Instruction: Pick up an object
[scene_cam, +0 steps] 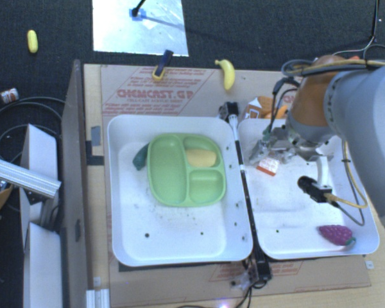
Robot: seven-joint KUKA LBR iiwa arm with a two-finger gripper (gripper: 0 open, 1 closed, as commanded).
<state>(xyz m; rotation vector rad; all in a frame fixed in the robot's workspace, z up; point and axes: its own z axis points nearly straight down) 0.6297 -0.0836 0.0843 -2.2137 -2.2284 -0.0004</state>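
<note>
Camera view from above looks down on two white bins, and we see the gripper (273,149) low in the right bin (308,249), near its 10 o'clock corner. It hangs there, we think, because a small red and white thing (267,167) lies just beside it, toward 6 o'clock, and that looks like the thing to pick up. We cannot tell if the gripper is apart or together, because the metal parts blur into one shiny lump. We also cannot tell if it touches the small thing. The big grey arm (359,114) comes in from 3 o'clock, and its orange band (306,104) bends down over the bin, so the wrist points at the floor of the bin. A purple berry toy (335,234) sits well apart at the bin's 5 o'clock corner. In the left bin (173,242) a green tray (179,185) lies flat, with a yellow thing (201,157) in its 1 o'clock compartment. A dark green thing (140,156) rests against the tray's side at 9 o'clock. A yellow banana (227,74) lies on the bench (154,85), outside the bins, at 12 o'clock.
</note>
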